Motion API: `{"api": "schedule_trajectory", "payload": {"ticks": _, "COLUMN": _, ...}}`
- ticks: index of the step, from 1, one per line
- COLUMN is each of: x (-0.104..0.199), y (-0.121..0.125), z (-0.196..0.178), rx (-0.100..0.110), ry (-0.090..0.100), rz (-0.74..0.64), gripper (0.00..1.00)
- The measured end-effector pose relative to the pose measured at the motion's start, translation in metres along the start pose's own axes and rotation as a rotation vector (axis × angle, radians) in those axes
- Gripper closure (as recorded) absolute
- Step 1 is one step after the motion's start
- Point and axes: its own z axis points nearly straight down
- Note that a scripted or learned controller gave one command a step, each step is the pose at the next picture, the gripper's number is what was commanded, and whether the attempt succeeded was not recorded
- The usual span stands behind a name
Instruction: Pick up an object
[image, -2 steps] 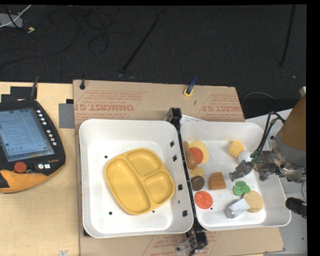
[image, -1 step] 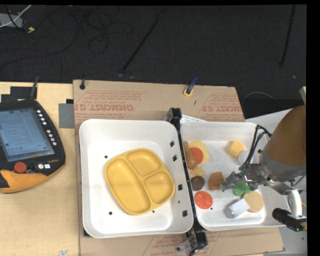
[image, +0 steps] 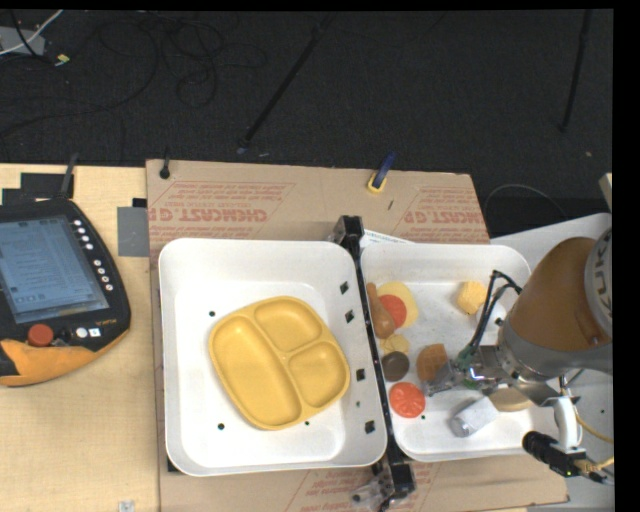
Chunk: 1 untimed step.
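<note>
Grey pincer (image: 452, 378) hangs low in the right bin (image: 440, 272), perhaps just beside a brown lump (image: 432, 359); its grip I cannot tell. Nearby lies a red disc (image: 407, 400), a grey block (image: 471, 416).

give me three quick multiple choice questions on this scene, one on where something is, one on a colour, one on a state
1. Where does the yellow divided plastic plate lie?
A. in the left white bin
B. in the right white bin
C. on the cardboard sheet

2. What colour is the flat round disc near the front of the right white bin?
A. blue
B. red
C. green

3. How does the yellow divided plate sit?
A. flat, compartments facing up
B. flipped over
C. standing on its edge

Answers:
1. A: the plate rests inside the left white bin, left of the black divider clip.
2. B: the disc beside the robot's hand is plainly red.
3. A: all three hollow compartments show from above.
</note>
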Motion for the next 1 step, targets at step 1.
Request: {"api": "schedule_trajectory", "payload": {"ticks": 1, "x": -0.0026, "y": -0.0002, "z": -0.0127, "rx": -0.002, "ry": -0.001, "rz": 0.009, "gripper": 1.0}}
